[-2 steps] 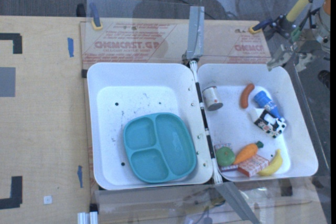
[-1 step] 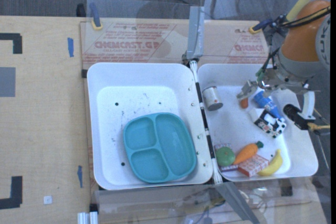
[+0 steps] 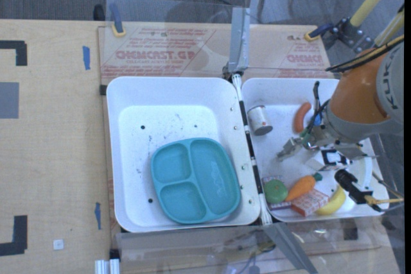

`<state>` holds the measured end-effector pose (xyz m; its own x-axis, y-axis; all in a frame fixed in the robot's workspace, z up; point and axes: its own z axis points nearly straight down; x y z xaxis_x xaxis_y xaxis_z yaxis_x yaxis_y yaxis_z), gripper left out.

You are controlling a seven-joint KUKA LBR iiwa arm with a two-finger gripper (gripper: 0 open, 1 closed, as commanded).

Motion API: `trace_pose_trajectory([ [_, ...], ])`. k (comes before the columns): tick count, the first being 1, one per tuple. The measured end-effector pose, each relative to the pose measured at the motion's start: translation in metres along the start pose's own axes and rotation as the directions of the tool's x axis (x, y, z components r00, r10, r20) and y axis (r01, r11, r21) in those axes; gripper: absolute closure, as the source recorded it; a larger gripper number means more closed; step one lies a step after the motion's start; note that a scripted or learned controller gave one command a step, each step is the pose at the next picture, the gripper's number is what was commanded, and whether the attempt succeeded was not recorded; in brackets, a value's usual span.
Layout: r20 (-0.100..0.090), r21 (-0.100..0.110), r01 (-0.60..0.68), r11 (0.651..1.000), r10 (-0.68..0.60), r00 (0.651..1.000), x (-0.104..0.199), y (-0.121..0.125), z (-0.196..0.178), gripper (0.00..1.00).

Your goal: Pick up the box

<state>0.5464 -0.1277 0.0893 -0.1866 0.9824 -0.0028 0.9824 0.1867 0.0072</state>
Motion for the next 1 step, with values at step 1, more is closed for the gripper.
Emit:
trace_pose_trajectory([
  [1,0.003,0.011,-0.192,0.981,0.192,0.981,0.0001,0.0782,0.0023,0.00],
])
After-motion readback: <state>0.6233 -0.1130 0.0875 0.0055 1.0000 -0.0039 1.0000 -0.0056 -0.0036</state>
